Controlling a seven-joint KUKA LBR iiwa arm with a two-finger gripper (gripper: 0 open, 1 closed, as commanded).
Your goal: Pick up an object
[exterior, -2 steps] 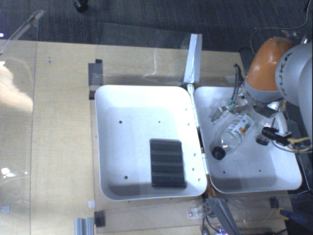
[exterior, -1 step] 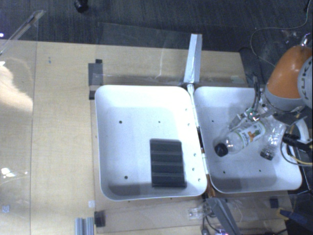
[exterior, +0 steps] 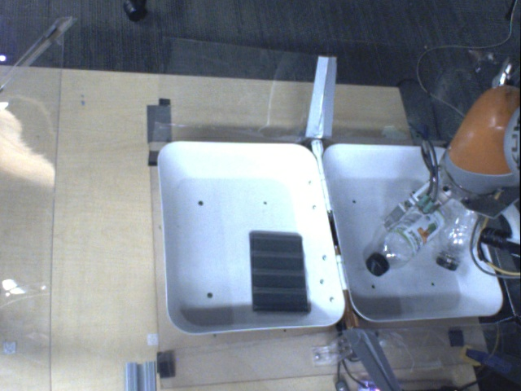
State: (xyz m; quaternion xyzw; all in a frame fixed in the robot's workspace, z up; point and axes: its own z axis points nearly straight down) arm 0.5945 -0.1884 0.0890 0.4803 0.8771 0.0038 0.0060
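While my gripper (exterior: 430,195) hovers over the right bin (exterior: 362,300), fingers' state unclear, a clear plastic bottle (exterior: 404,243) lies below.

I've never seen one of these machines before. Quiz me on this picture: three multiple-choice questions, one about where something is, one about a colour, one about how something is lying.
1. Where is the ridged block?
A. In the left bin
B. In the right bin
C. On the wooden bench

2. What colour is the cap on the clear plastic bottle?
A. White
B. Black
C. Orange

3. How is the bottle positioned?
A. Standing upright
B. Lying on its side
C. Hanging over the bin's rim

Answers:
1. A: the ridged block rests on the floor of the left bin, toward its near side.
2. B: the bottle ends in a black cap pointing toward the divider between the bins.
3. B: it lies flat on the floor of the right bin, beneath the arm.
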